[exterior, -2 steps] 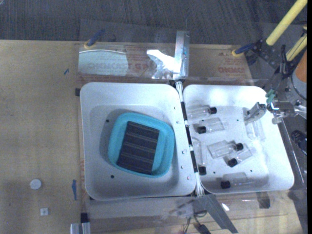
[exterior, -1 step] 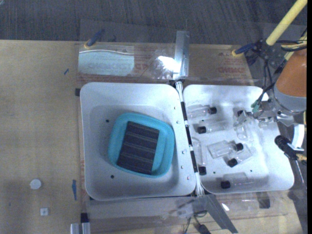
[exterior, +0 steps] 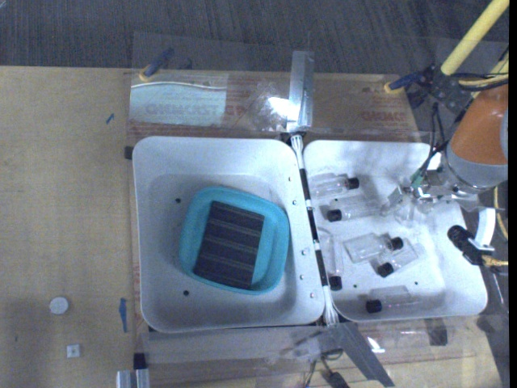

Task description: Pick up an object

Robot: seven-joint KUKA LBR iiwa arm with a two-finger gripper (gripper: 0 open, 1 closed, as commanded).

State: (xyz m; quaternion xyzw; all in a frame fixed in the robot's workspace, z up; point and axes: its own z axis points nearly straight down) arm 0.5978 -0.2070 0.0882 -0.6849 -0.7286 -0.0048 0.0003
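At the near edge of the right bin (exterior: 468, 297) a clear vial with a black cap (exterior: 386, 301) lies flat on the white floor, and just left of it, against the divider between the bins, another black-capped vial (exterior: 332, 273) lies lengthwise. A little farther back, two more clear bottles (exterior: 380, 249) rest side by side near the bin's middle, their dark caps pointing right. Beyond these a small vial (exterior: 343, 212) lies close to the divider, and behind it one more (exterior: 333, 184) sits toward the bin's far left corner. None of these is lifted; all lie on the bin floor. In the left bin (exterior: 153, 217) a shallow blue tray (exterior: 192, 233) holds a dark ribbed block (exterior: 233, 242), set at a slight tilt. The arm (exterior: 478, 140), grey with its orange band, comes in over the right bin's far right side, and the gripper (exterior: 412, 192) hangs low there among clear clutter; whether its fingers are spread or pressed together I cannot tell. Behind the bins, on the bench (exterior: 56, 176), lies a clear plastic bag (exterior: 178, 103).
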